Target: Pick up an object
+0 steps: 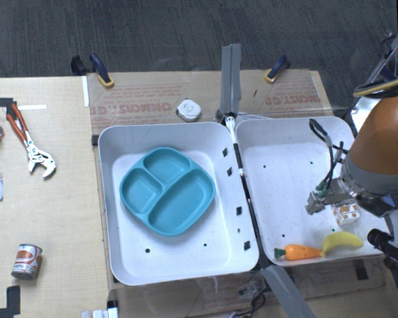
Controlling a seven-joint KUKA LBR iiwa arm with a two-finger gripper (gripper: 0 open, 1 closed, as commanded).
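You had two white bins side by side: the left bin (115,212) carried one blue divided plate (167,191) with three compartments, lying flat near its middle with bare floor all round it, and the right bin (280,177) carried three small things, all crowded into its near right corner. There you could count one carrot (302,252) lying along the front wall, one banana (343,241) just beside it to the right, their ends close or touching, and one small white-and-orange box (347,212) a little behind the banana. The arm (379,149) reached in from the right, and its gripper (319,200) hung low over the right bin, just left of the box; whether it was clenched or released could not be made out, and nothing could be seen held by it. Most of the right bin's floor, its left and rear parts, lay open. Outside the bins, the bench bore one wrench (34,154) with red handles and one small can (25,260) at the left, one white round object (189,109) behind the left bin, and two clamps (101,70) at the rear edge.
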